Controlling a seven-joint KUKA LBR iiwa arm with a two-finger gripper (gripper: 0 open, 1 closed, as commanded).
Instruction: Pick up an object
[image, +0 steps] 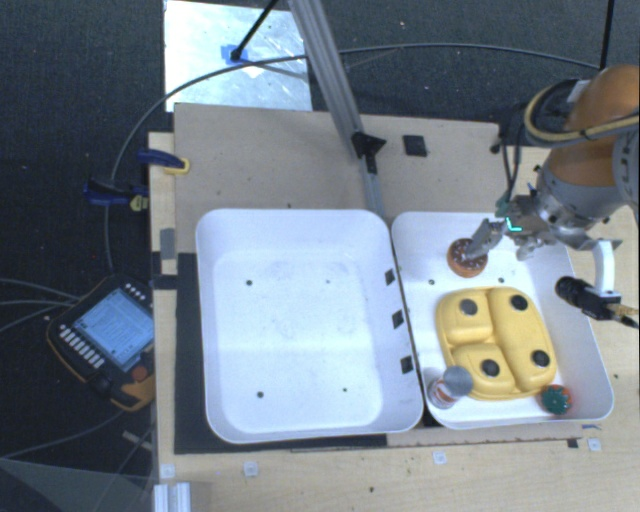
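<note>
In the right bin (598, 372), a small brown round object (466, 258) is met by the gripper (484, 240); finger state cannot be told. Seemingly light and rigid, it is best pinched across its rim.

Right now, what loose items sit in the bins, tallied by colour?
All lie in the right bin.
Yellow: 1, the moulded tray
Brown: 1, the round piece by the end effector
Grey-topped: 1, the small item at the near edge
Green: 1, the ball in the near right corner
Total: 4
</note>
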